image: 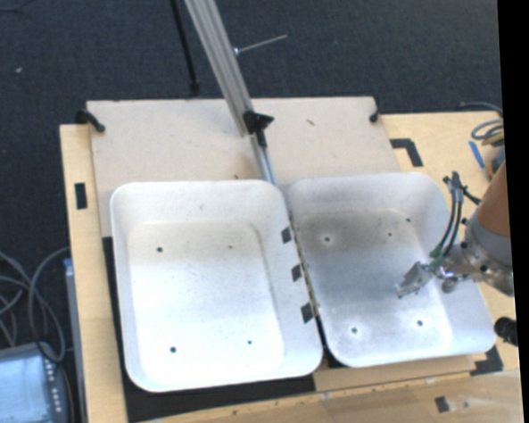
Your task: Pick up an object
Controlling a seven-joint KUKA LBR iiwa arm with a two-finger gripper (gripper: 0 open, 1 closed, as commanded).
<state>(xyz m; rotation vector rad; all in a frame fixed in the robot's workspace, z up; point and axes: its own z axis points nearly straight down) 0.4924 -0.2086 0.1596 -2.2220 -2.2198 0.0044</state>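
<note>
My gripper [418, 278] hangs low over the right part of the right white bin [354, 211], pointing left toward the bin's middle. Green cables run up from it to the wrist [489, 237] at the view's right edge. Nothing shows held at the gripper's tip. The bin floor around it is bare white with grey scuffing and a few small dark holes. The left white bin [201, 197] lies beside it, well away from the gripper.
A slanted aluminium post [224, 61] comes down from the top to the gap between the bins. Black clips [297, 271] sit along the shared bin edge. A pendant screen [21, 400] and cables [19, 293] lie off the bench at the left.
</note>
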